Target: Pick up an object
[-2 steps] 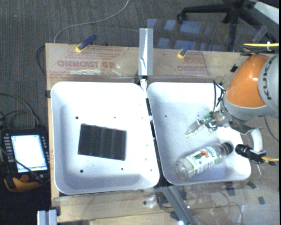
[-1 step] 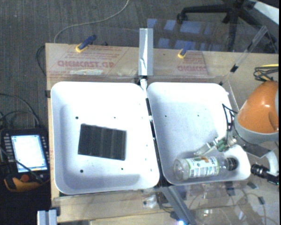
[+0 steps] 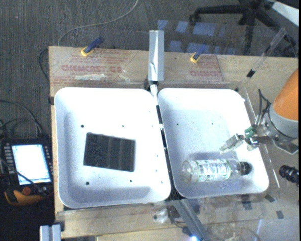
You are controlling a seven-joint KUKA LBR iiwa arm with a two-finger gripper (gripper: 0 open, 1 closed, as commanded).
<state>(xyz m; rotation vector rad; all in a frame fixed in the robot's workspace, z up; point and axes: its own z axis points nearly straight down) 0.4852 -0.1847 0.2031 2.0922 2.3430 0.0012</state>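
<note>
clear bottle [image 3: 214,169] lying in right bin [image 3: 200,109], dark pad [image 3: 110,152] in left bin [image 3: 65,134], gripper [image 3: 236,141] just above bottle, grip state honestly can't tell

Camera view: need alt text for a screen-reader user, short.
A gripper hangs over the right bin, just above a clear plastic bottle with a dark cap that lies on its side near the bin's front wall. The left bin holds a flat black rectangular object. Both white bins sit side by side on a bench.
</note>
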